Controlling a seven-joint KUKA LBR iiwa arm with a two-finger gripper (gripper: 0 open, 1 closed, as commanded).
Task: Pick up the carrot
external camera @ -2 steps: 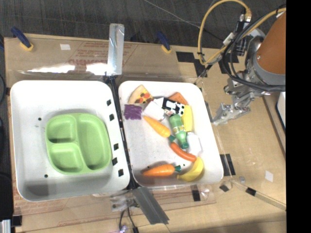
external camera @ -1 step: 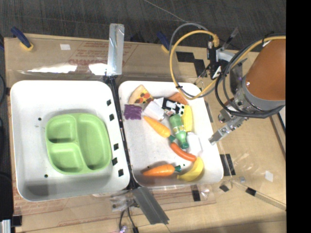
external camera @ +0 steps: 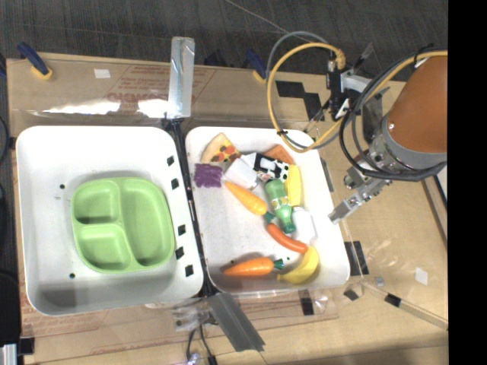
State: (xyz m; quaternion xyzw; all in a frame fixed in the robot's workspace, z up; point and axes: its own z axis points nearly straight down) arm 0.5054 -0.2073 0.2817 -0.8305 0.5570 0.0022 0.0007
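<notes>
On the cardboard-covered bench (external camera: pixel 91 82), the carrot (external camera: pixel 248 266) lies in the right bin (external camera: pixel 329 196) near its front wall, while the gripper (external camera: pixel 351 202) hangs outside, its grip state indiscernible, seemingly awaiting its approach.

The arm (external camera: pixel 415 109) was cut off at the right edge. Gripper (external camera: pixel 358 198) finger state could not be determined.

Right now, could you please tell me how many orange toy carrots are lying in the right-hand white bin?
3: one orange toy carrot mid-bin, one redder carrot below the green bottle, one carrot by the front wall beside the yellow banana. Others may hide under the clutter.
</notes>
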